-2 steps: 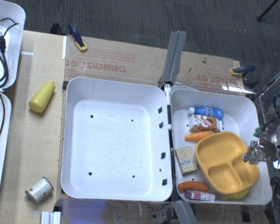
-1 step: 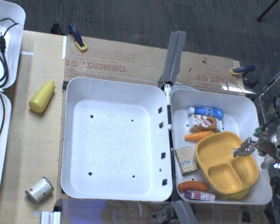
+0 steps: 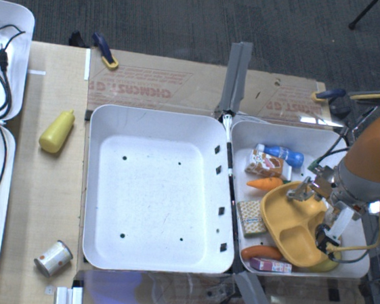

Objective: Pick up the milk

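Note:
A small white bottle with blue ends (image 3: 280,153), which looks like the milk, lies on its side at the back of the right bin (image 3: 360,273). A white and pink carton (image 3: 271,265) lies along that bin's front wall. My gripper (image 3: 305,191) reaches in from the right and hangs over the back rim of a yellow divided dish (image 3: 290,231). It is to the right of the bottle and nearer the front, apart from it. Nothing shows held in it.
Also in the right bin are a snack packet (image 3: 265,164), a carrot (image 3: 264,183), a cracker (image 3: 251,216), an orange sausage-like piece (image 3: 260,252) and a banana (image 3: 327,266). The left bin (image 3: 92,171) adjoins it. A mustard bottle (image 3: 56,132) and a can (image 3: 53,258) lie on the bench.

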Robot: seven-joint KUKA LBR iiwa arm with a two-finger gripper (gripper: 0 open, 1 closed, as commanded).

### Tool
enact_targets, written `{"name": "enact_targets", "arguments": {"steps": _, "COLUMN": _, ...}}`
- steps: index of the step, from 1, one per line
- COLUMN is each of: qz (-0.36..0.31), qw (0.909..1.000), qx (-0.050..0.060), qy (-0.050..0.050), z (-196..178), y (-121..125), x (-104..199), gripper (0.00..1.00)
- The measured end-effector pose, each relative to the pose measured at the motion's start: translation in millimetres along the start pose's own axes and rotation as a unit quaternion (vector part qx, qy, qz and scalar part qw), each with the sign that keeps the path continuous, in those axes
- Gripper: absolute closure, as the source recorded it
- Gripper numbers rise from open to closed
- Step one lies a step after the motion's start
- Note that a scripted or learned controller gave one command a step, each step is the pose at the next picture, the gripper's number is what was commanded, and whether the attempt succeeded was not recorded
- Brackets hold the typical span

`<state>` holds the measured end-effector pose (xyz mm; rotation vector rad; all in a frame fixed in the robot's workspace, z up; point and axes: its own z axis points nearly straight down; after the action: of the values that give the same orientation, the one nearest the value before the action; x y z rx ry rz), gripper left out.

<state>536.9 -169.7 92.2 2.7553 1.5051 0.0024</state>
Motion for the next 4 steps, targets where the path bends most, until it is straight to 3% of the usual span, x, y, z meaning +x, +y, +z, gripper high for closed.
{"name": "enact_targets", "arguments": {"steps": 1, "qz": -0.036, "qw": 0.9993, "qx": 0.004, "qy": -0.002, "z": -69.3, "y": 32.3, "x": -10.0, "gripper": 0.0}}
{"name": "enact_targets", "arguments": {"steps": 2, "qz": 0.024, "qw": 0.9997, "qx": 0.005, "qy": -0.002, "z": -65.9, "y": 9.1, "x": 14.9, "gripper": 0.0}}
{"name": "enact_targets", "arguments": {"steps": 3, "qz": -0.019, "qw": 0.9998, "qx": 0.0, "qy": -0.001, "z": -1.4, "y": -13.7, "x": 19.6, "gripper": 0.0}}
{"name": "enact_targets", "arguments": {"steps": 4, "qz": 0.066, "qw": 0.9978, "qx": 0.0, "qy": 0.001, "z": -0.7, "y": -8.5, "x": 17.1, "gripper": 0.0}}
